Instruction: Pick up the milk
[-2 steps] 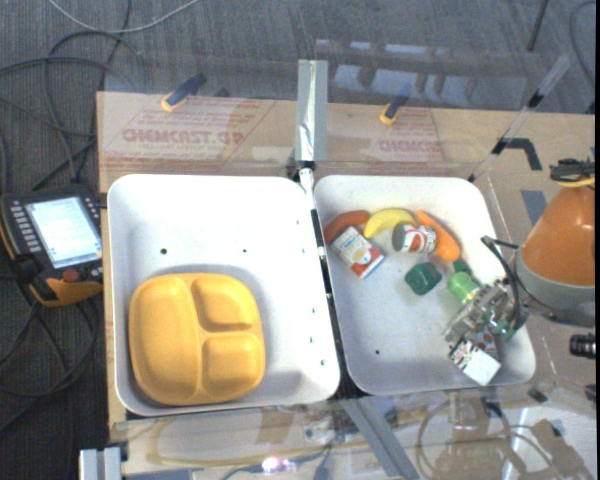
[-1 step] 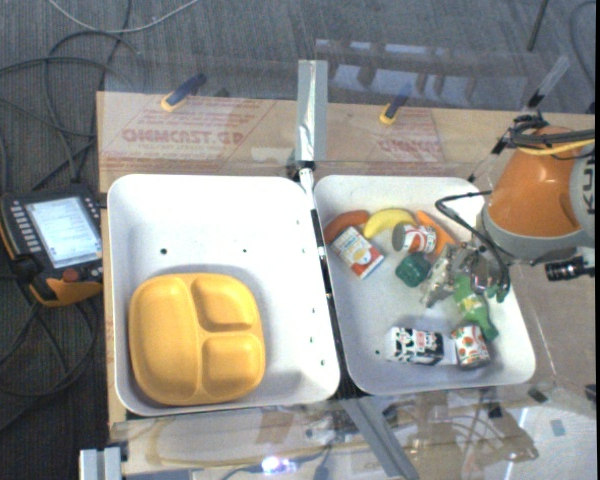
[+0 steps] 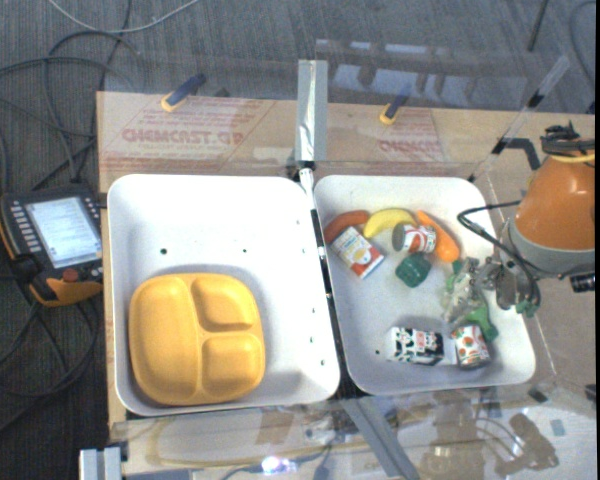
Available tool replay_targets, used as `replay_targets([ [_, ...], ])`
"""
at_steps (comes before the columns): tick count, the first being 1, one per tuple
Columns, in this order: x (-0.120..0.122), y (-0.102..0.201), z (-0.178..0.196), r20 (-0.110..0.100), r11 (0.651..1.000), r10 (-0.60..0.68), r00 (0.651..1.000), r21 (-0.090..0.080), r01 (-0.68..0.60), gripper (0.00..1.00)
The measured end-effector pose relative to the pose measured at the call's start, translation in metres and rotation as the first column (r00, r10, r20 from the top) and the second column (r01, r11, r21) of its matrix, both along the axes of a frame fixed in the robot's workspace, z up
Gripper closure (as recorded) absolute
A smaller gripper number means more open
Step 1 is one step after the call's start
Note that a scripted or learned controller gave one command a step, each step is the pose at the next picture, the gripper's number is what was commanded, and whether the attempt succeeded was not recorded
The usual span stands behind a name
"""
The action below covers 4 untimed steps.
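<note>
Red lettering reading roughly "CHEMCAST" is showing on the brown board (image 3: 195, 133) at 12 o'clock above the left bin (image 3: 120, 268); other labels are staying illegible.

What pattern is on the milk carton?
Black-and-white cow patches on the milk carton, seen in the camera view.

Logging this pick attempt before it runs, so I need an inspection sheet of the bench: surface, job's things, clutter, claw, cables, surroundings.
Surface: two white bins side by side; left bin, right bin.
Job's things: milk carton, cow-patterned, lying on its side near the right bin's front.
Clutter: yellow divided tray in left bin; banana, carrot, green item and small cans in right bin.
Claw: claw at right bin's right side; finger state unclear.
Cables: black cables on floor, left.
Surroundings: teach pendant left of bench.
</note>
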<state>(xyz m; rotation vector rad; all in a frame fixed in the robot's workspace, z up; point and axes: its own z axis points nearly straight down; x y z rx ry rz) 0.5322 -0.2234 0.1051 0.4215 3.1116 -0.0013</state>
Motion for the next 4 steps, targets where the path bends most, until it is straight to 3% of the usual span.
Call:
replay_targets([
  [1, 0.000, 0.000, 0.000, 0.000, 1.000, 0.000, 1.000, 0.001, 0.000, 0.00],
  [2, 0.088, 0.026, 0.022, 0.003, 0.972, 0.234, 0.972, -0.001, -0.234, 0.00],
  [3, 0.034, 0.078, -0.014, 0.014, 1.000, -0.014, 1.000, -0.002, 0.014, 0.00],
  [4, 0.104, 0.027, 0.013, 0.004, 0.997, -0.083, 0.997, 0.001, 0.083, 0.00],
])
